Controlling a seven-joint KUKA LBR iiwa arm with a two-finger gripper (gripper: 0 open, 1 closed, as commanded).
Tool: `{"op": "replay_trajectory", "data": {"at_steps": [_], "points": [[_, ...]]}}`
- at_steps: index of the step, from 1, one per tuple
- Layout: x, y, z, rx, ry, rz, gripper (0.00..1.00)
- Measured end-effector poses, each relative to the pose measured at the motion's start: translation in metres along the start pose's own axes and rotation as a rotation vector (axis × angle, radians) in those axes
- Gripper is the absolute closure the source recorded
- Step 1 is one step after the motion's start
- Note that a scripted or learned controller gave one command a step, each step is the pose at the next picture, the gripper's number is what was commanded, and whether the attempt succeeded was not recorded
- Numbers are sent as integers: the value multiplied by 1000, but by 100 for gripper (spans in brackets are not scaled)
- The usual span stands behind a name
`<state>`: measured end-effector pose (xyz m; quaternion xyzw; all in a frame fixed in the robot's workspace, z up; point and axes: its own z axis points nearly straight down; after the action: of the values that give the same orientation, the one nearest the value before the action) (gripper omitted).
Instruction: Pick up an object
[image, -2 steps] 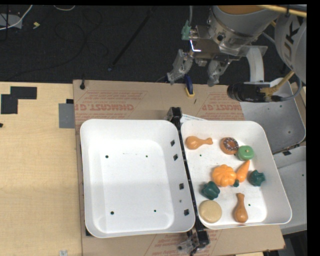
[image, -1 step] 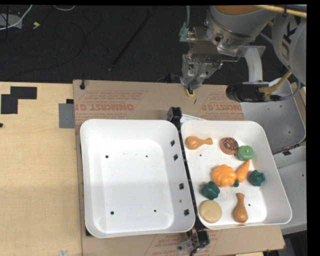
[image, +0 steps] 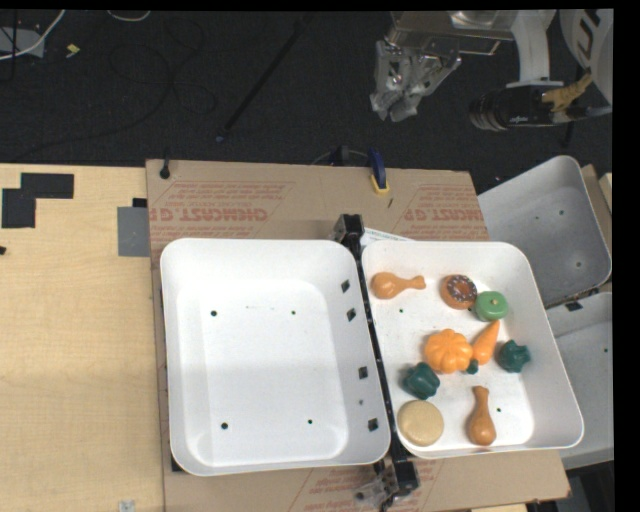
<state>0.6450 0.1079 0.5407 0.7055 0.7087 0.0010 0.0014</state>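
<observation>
My fingers (image: 403, 95) hang high over the dark floor behind the desk (image: 70, 300), well apart from both bins. At this slant they blur against the wrist hardware, so I cannot tell whether they are apart or together. Nothing shows between them; I judge the pick not yet begun.

Every candidate lies in the right bin (image: 560, 400). The left bin (image: 180, 330) sits just beside it, the two sharing a black clipped seam down the middle.

Layout, right bin:
- Far side: tan drumstick (image: 396, 286) near the seam; brown doughnut (image: 460, 290) and green round piece (image: 491, 305) close together, possibly touching.
- Middle: orange pumpkin (image: 447, 350) with the carrot (image: 485, 342) leaning against its right side, and a dark green piece (image: 513, 355) just beside the carrot's lower end. A tight cluster, so poor room for my fingers to straddle any one of them.
- Near side: second dark green piece (image: 421, 380) by the seam, pale round bun (image: 421, 423) just below it, second drumstick (image: 481, 416) lying lengthwise, apart from its neighbours.

Judgement: the near drumstick or the far one looks the likeliest target. Each is narrow and has open floor on both flanks. Risk with the far one: the bin wall at the seam may crowd one finger. The round pieces may roll out of a pinch.
</observation>
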Motion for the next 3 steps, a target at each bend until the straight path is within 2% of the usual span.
{"op": "replay_trajectory", "data": {"at_steps": [1, 2, 3], "points": [[0, -1, 4, 8, 0, -1, 0], [2, -1, -6, 11, -1, -8, 100], [144, -7, 5, 8, 3, -9, 100]]}}
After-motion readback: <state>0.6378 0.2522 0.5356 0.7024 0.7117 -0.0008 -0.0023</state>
